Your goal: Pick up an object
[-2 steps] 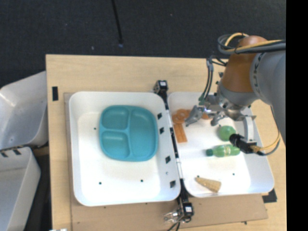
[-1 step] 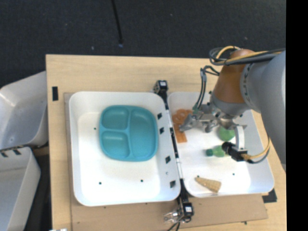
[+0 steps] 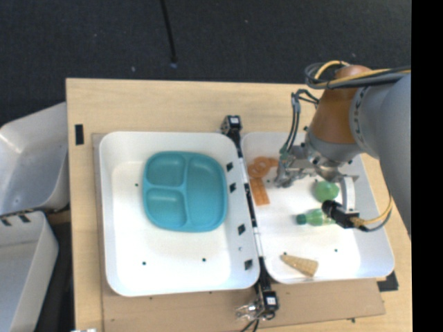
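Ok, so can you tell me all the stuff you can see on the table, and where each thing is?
White bins: 2, white, side by side on the wooden bench.
Divided plate: 1, teal, three compartments, in the left bin.
Orange pieces: a small cluster, orange-brown, at the right bin's left side, beside the divider.
Round green object: 1, green, middle of the right bin, by the gripper.
Green bottle-like object: 1, green with a darker end, just below it.
Cone-shaped object: 1, tan, near the right bin's front edge.
Arm: 1, grey with an orange band, reaching in from the right.
Gripper: 1, low over the right bin.
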`<state>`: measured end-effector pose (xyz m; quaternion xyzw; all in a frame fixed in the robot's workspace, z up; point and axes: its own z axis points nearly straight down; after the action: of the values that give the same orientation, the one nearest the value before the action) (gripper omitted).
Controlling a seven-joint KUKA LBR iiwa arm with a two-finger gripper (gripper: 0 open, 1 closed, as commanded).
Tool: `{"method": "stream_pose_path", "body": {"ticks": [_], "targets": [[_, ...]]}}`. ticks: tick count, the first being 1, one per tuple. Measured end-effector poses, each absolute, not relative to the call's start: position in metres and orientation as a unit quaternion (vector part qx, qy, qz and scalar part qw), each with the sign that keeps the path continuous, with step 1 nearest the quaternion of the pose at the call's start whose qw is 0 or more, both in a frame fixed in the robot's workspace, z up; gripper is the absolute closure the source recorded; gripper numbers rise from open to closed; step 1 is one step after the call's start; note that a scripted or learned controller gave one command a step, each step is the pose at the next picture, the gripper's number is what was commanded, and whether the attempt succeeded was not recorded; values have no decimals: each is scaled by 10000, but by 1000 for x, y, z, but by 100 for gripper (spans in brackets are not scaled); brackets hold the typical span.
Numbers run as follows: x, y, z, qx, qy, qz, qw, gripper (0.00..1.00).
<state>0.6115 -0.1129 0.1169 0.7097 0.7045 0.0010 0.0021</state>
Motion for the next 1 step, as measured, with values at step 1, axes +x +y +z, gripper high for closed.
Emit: {"method": "stream_pose_path", "body": {"ticks": [1], "targets": [[606,-117,163,7091,7051,11,14,100]]}}
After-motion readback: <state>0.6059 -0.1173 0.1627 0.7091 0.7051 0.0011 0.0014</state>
